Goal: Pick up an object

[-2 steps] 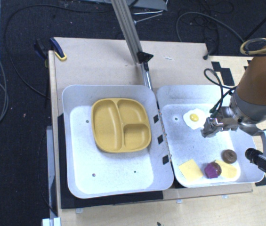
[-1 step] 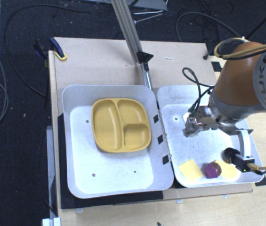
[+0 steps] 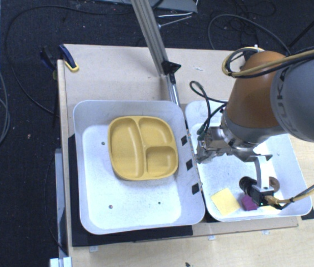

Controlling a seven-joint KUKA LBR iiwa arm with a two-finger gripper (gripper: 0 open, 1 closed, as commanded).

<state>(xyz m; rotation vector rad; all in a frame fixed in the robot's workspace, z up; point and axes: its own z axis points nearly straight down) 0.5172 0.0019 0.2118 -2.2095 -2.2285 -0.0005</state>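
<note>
Lying nearest in the right bin (image 3: 290,160) are a flat yellow square (image 3: 225,201) and, just beside it, a small purple block (image 3: 249,203), partly hidden. Farther in, the gripper (image 3: 208,147) hangs by that bin's left wall; whether it is wide or narrow cannot be told. The arm (image 3: 268,93) covers the bin's far half. A yellow divided plate (image 3: 143,147) sits in the left bin (image 3: 129,204).

1. The grey arm (image 3: 304,96) was stretched in from the right, hunched way over.
2. Its orange band (image 3: 254,93) sat right above the wrist (image 3: 229,138).
3. The tool (image 3: 205,149) pointed down-left, mostly tucked under the wrist.
</note>
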